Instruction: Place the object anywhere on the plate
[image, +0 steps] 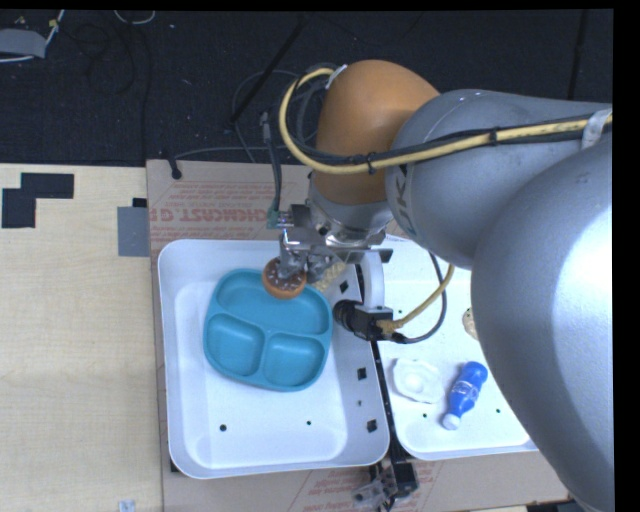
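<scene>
A blue plate (268, 342) with three compartments lies in the left bin (200, 440). My gripper (288, 268) hangs over the plate's far right rim. A small round brown object (284, 281), ring-shaped like a doughnut, sits between the fingertips, just above that rim. The fingers are shut on it. The arm's grey body and orange band cover the far part of both bins.
In the right bin (480, 440) lie a white lump (415, 380) and a small blue bottle (463, 392). A tan thing (468, 322) peeks out beside the arm. A black cable connector (360, 318) hangs over the divider between the bins.
</scene>
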